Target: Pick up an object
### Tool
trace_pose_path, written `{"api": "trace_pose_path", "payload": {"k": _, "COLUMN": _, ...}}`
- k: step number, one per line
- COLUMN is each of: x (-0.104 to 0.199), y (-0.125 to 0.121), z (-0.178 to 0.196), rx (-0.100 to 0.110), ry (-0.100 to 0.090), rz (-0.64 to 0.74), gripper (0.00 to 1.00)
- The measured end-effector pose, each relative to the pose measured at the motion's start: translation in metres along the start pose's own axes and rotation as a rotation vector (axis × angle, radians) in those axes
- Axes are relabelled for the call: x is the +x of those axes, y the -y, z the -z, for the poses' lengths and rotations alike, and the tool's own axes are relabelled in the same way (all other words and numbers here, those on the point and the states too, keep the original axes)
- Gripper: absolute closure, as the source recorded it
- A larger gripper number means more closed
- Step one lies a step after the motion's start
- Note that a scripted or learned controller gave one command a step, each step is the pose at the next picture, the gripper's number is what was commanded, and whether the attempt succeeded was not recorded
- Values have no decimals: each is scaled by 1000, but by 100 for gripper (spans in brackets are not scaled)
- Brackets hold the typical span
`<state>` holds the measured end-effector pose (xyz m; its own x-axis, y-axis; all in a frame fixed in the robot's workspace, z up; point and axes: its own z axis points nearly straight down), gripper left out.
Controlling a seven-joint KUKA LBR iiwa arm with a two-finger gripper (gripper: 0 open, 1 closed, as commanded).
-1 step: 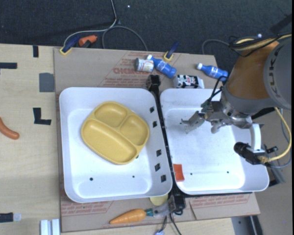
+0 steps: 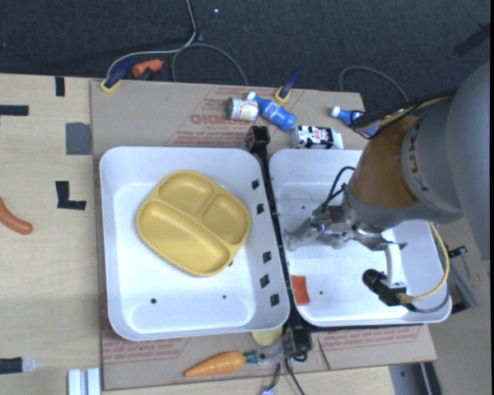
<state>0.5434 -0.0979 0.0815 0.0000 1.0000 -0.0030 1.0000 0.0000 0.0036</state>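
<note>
the metal two-finger gripper [image 2: 300,235], its state impossible to tell, is hovering above the small flat orange tile [image 2: 299,287] below it, risking grasping nothing.

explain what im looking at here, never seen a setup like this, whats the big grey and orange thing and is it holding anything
That is a robot arm, seen by one camera fixed above the bench, looking down at a slant. It reaches in from the right over the right white bin, its gripper low inside. Nothing shows between the fingers. A small orange block lies nearby in that bin. The left white bin holds a yellow divided plate. Outside the bins lie a toy carrot, a toy sausage and small bottles.
</note>
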Motion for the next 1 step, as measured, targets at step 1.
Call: {"api": "trace_pose_path", "payload": {"k": 1, "x": -9, "y": -101, "z": 4, "rx": -5, "ry": -1, "rz": 4, "gripper": 0}}
